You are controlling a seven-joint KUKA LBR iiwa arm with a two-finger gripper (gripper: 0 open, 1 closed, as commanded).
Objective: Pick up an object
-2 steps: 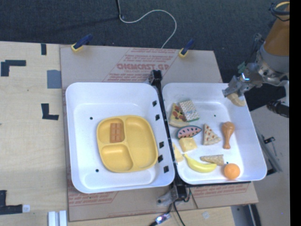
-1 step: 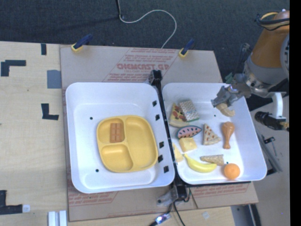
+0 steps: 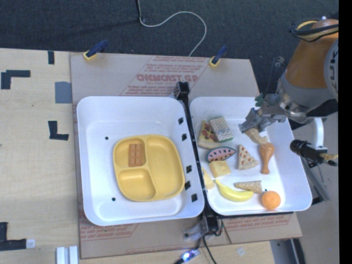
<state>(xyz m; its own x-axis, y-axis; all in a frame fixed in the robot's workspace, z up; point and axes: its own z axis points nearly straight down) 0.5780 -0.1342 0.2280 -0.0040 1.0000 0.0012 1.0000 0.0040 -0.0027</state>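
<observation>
A yellow tray [image 3: 165,172] is seen in the left bin [image 3: 91,147]. The gripper [image 3: 254,126] is poised at the right bin's [image 3: 294,188] two o'clock, above a drumstick [image 3: 266,156]; its grip cannot be determined

the right bin [image 3: 297,202] holds toy foods lying loose on its floor: a drumstick [image 3: 266,156] by the far right side, a pizza wedge [image 3: 246,158] just left of it, a watermelon slice [image 3: 220,153], a yellow cheese block [image 3: 220,169], a banana [image 3: 233,192], an orange [image 3: 270,200] at the near corner, and a speckled grey block [image 3: 221,128] resting on a sandwich [image 3: 207,136].
</observation>
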